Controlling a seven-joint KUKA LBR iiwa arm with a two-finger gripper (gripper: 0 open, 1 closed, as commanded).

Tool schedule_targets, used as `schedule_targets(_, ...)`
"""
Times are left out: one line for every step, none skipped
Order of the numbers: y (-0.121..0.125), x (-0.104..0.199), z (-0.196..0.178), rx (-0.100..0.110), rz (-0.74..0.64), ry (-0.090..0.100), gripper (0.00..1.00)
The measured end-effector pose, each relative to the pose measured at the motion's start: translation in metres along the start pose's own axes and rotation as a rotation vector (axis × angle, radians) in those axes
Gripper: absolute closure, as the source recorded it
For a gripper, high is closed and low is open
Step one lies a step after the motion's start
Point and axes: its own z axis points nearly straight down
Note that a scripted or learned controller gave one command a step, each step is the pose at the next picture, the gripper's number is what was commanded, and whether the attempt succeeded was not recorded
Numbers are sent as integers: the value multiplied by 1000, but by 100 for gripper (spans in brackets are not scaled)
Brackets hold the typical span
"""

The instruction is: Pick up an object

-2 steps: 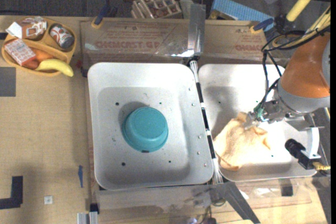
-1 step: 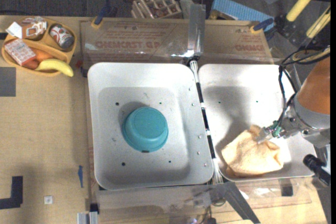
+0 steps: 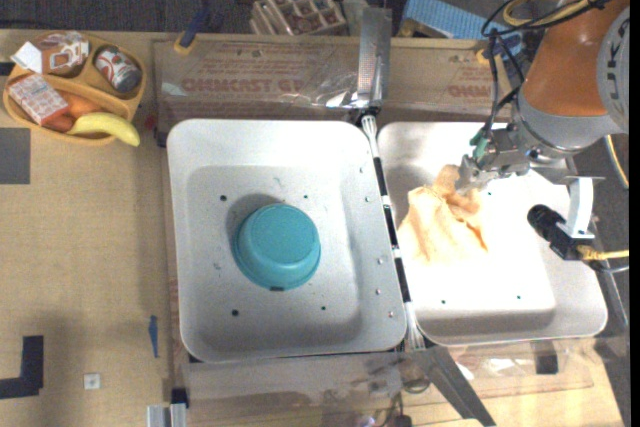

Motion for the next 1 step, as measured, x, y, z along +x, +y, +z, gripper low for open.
schedule_targets(2,1,-10,-3,-3,-3,100)
